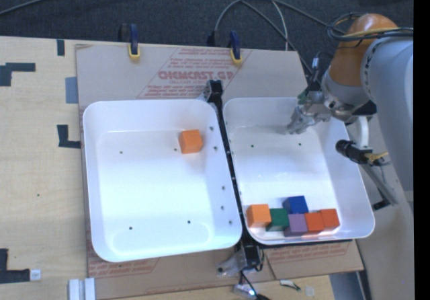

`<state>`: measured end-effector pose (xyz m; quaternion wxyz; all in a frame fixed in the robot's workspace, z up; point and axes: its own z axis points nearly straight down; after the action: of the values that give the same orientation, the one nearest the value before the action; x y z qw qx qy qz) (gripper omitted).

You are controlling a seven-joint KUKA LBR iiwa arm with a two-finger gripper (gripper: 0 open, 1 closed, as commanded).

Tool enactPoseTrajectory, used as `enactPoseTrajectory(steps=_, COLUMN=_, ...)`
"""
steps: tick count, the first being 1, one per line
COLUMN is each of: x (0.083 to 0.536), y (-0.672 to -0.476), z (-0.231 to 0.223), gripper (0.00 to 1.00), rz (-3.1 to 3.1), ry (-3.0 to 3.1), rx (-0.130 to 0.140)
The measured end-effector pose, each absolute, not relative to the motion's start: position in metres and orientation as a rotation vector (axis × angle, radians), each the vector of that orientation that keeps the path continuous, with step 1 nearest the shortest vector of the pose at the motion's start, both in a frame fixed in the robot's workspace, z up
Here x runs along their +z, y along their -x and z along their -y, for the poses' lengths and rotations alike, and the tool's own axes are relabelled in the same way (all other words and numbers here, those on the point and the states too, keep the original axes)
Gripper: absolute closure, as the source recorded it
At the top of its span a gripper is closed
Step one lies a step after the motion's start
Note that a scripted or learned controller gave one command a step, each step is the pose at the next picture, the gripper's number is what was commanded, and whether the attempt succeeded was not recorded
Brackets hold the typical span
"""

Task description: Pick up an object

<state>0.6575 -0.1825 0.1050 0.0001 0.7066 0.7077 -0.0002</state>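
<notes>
White bins sit side by side. The left bin (101, 157) holds one orange cube (191, 141) toward twelve o'clock. The right bin (269, 157) has a cluster at six o'clock: orange block (258, 214), green (277, 220), blue (295, 204), purple (296, 224), two more orange (322, 220). The gripper (300, 122) hangs at that bin's one o'clock; its grasp cannot be told.

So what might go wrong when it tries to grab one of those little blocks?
The blocks in the right bin sit packed together in the near corner, so the gripper could knock neighbours aside or close on two at once. They also lie close to the bin's wall, which might get in the way. The lone orange block in the left bin looks easier, but lies farther from the arm.
</notes>
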Motion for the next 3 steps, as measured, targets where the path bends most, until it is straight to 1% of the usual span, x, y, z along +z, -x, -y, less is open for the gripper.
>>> enactPoseTrajectory(steps=1, x=0.163, y=-0.66, z=0.173, gripper=1.0, rz=-2.22, ry=-2.217, rx=0.004)
enactPoseTrajectory(steps=2, x=0.226, y=-0.662, z=0.175, gripper=1.0, rz=-2.219, ry=-2.218, rx=0.004)
enactPoseTrajectory(steps=3, x=0.279, y=-0.663, z=0.175, gripper=1.0, rz=-2.22, ry=-2.218, rx=0.004)
